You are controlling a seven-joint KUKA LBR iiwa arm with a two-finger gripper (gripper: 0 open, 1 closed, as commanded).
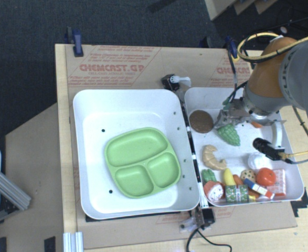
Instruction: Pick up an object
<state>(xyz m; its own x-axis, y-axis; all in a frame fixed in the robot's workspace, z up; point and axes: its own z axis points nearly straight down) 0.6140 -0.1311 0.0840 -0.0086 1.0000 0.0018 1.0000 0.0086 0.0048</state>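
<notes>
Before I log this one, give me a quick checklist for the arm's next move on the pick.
1. Gripper is over the right bin: ok.
2. A target sits below it, the green ridged toy: ok.
3. Toy seen between the jaws: cannot tell, the wrist hides them.
4. Room around the toy: not ok, the brown disc lies close on its left.
5. Green tray in the left bin is away from the arm: ok.

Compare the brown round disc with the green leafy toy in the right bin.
The brown disc is round, flat and smooth; the green leafy toy is elongated and ridged. The disc lies apart near the bin's left wall, while the green toy lies right under the arm's tool. Both sit in the upper part of the right bin.
</notes>
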